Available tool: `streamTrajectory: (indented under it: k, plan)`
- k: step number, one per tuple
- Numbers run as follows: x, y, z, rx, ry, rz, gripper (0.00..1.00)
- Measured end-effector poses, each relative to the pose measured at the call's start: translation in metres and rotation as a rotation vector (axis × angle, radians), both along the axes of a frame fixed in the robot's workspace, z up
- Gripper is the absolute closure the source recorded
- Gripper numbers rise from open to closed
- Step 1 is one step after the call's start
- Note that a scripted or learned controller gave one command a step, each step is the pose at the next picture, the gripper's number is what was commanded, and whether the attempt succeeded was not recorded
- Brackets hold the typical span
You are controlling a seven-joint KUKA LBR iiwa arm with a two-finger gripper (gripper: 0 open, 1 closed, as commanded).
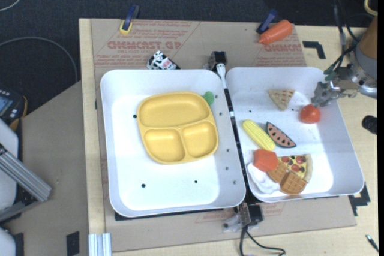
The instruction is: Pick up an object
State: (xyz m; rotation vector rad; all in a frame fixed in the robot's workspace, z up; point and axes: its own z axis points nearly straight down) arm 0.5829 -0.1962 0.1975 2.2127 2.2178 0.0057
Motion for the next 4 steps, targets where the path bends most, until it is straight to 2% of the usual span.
streamTrajectory:
  k: [1, 2, 4]
  plan:
    - [0.001, 0.000, 0.030, 0.001, 0.002, -0.001, 1.00]
    - [-0.004, 0.045, 0.025, 0.006, 0.011, 0.002, 1.00]
    - [-0.039, 0.144, 0.015, 0.007, 0.012, 0.004, 1.00]
